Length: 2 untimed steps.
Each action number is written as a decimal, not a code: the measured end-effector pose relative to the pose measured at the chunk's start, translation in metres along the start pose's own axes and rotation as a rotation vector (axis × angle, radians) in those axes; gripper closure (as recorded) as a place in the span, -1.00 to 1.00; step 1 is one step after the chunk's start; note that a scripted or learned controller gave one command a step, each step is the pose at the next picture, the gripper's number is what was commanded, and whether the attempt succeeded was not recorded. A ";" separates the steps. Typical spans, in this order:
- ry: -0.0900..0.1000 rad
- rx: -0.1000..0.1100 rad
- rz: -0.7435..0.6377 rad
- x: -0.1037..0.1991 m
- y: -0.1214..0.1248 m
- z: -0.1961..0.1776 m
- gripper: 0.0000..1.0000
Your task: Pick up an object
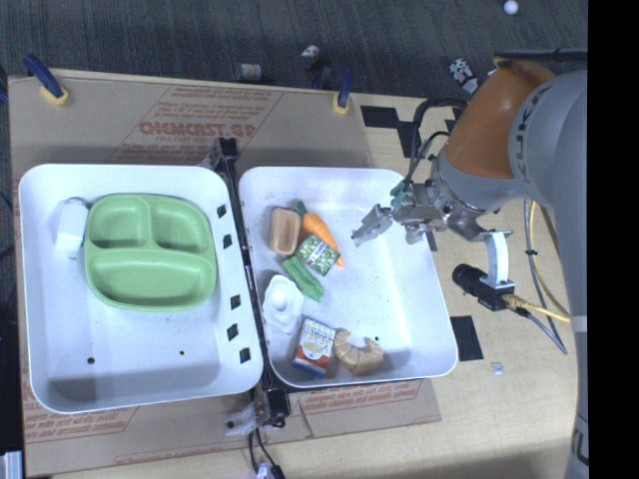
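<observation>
My gripper (365, 226) hangs over the right bin (399, 297), in its upper right part, with its fingers open and nothing between them. To its left lie an orange carrot (319, 229), a green packet (319, 255) and a brown bun (284, 231), a short gap away. Lower down are a green pod (303, 278) and a white cup (282, 301). A small juice carton (316, 346) and a croissant (360, 354) rest at the bin's front edge.
The left bin (50, 367) holds a green divided tray (152, 250) and a white object (70, 227) at its far left. A black divider (238, 267) runs between the bins. Bare white floor lies under and right of the gripper.
</observation>
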State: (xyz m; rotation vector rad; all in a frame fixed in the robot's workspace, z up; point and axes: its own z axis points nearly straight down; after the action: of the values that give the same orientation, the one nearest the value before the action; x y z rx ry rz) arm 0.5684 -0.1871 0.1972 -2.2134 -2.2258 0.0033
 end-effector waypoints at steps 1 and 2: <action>0.000 0.001 -0.001 -0.009 -0.065 0.106 -1.00; -0.001 0.000 -0.007 -0.009 -0.064 0.095 1.00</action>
State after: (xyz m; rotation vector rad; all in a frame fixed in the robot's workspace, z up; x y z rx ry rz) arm 0.5040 -0.1969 0.1023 -2.2062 -2.2340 0.0050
